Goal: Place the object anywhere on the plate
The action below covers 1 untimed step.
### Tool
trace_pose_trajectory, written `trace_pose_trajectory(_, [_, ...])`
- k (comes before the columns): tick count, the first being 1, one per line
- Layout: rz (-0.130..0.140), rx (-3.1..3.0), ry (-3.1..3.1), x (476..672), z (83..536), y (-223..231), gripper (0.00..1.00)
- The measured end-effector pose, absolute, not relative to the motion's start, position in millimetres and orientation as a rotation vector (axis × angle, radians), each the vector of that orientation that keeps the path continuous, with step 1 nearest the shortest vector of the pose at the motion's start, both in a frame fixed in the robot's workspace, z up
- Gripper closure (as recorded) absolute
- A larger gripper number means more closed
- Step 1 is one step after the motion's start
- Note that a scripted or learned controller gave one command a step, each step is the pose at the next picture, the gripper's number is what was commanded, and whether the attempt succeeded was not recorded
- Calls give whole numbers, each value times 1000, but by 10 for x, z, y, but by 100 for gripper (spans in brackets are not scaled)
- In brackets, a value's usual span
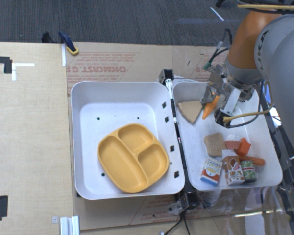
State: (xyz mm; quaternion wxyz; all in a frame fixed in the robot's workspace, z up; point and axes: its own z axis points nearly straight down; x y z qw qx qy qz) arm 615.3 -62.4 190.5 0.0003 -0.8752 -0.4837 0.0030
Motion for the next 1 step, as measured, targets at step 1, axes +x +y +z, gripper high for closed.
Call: trace_pose_trajectory(1, [9, -2750, -1518, 6153, 1906, -625, 0])
